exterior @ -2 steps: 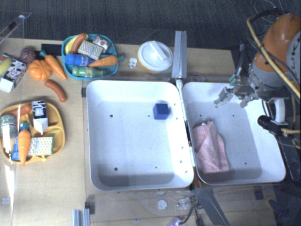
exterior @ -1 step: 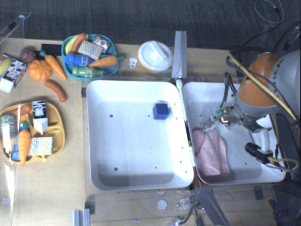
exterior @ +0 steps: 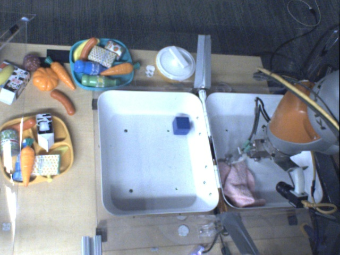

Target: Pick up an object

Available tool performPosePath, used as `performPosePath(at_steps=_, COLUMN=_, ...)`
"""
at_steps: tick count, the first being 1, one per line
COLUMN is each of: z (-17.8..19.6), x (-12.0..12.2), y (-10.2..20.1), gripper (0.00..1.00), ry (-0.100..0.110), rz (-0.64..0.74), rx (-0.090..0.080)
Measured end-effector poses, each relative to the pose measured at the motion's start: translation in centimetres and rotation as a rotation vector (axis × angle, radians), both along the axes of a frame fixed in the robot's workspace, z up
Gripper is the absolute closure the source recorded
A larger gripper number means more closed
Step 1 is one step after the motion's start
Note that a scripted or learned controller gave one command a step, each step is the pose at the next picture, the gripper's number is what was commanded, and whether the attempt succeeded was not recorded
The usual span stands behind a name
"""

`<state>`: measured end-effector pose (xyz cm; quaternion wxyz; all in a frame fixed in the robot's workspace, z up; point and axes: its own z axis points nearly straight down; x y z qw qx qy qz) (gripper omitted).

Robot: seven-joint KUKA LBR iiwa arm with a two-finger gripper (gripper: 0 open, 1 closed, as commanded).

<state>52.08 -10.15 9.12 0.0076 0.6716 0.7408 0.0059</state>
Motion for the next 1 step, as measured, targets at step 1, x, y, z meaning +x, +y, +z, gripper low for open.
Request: performPosePath(at_steps=1, z=1.24, x=0.30, y=0.05, gripper=1.00, ry=-0.008, rz=0.001, rx=-0.001)
